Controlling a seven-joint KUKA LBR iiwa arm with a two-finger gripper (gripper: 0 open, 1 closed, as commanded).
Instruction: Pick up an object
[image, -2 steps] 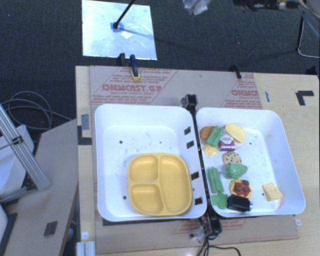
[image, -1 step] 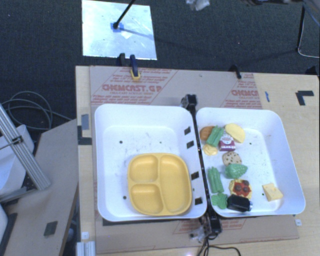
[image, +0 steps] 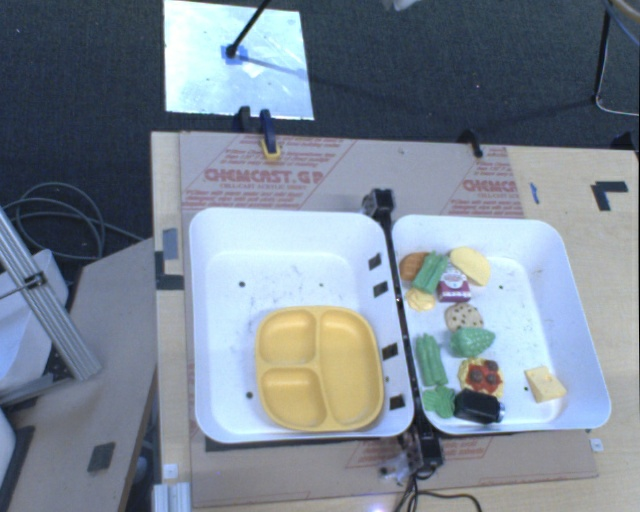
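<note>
The right bin (image: 570, 290) holds several small toy foods along its left side. Among them are a green piece (image: 429, 271), a yellow lemon-like piece (image: 471, 265), a red and white pack (image: 454, 290), a cookie (image: 463, 317), a green broccoli-like piece (image: 471, 342), a green pod (image: 432, 360), a pizza piece (image: 482, 376), a black object (image: 476, 406) and a yellow cheese wedge (image: 545, 384).
In the left bin (image: 230, 260) lies a yellow divided plate (image: 320, 367) with three compartments. A clamp strip (image: 392, 300) joins the two bins. Cardboard sheets cover the bench behind the bins. A metal frame stands at the far left.
</note>
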